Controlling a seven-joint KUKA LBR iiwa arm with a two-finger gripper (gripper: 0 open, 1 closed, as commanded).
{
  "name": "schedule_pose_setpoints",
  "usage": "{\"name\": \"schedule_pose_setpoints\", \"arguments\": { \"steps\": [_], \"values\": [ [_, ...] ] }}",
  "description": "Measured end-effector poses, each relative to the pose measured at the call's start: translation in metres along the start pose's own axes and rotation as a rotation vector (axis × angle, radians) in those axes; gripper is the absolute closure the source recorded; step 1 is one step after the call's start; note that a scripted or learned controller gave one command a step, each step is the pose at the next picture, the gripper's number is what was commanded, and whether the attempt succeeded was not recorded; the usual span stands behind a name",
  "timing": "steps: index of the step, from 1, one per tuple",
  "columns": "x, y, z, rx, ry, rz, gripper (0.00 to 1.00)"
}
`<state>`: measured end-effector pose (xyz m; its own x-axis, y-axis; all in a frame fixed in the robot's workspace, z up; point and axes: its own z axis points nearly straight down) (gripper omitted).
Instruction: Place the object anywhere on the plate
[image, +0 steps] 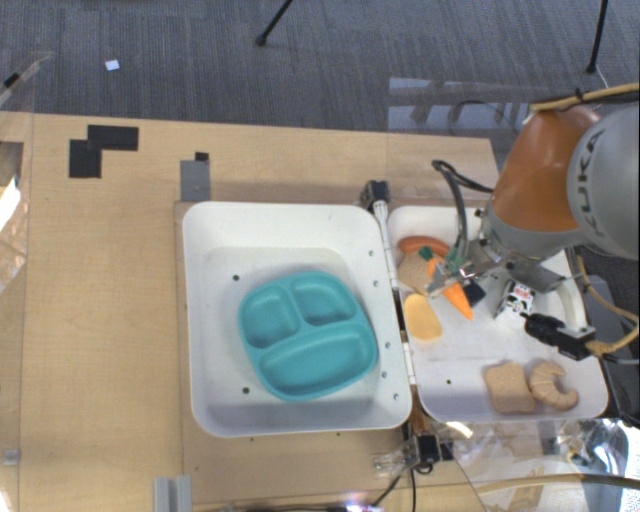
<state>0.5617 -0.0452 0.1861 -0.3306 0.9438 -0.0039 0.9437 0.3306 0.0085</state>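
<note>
A teal plate (306, 335) with three compartments lies in the left bin (210, 300). In the right bin (470, 350), my gripper (455, 278) hangs low over the upper left part, right at an orange toy carrot (459, 298) with a green top. The carrot lies slanted just under the fingertips, and I cannot make out whether it sits between them. Close by are a reddish sausage (424, 244), a tan round piece (412, 271) and a pale yellow piece (423, 320).
A tan bread slice (507, 387) and a croissant (553, 385) lie at the right bin's near edge. The arm's orange band and grey body cover the bin's right side. The divider wall (395, 300) between the two bins stands just left of the gripper.
</note>
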Motion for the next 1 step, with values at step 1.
{"name": "schedule_pose_setpoints", "arguments": {
  "steps": [1],
  "values": [
    [0.0669,0.0213,0.0007,-0.001,0.005,0.034,1.0]
  ]
}}
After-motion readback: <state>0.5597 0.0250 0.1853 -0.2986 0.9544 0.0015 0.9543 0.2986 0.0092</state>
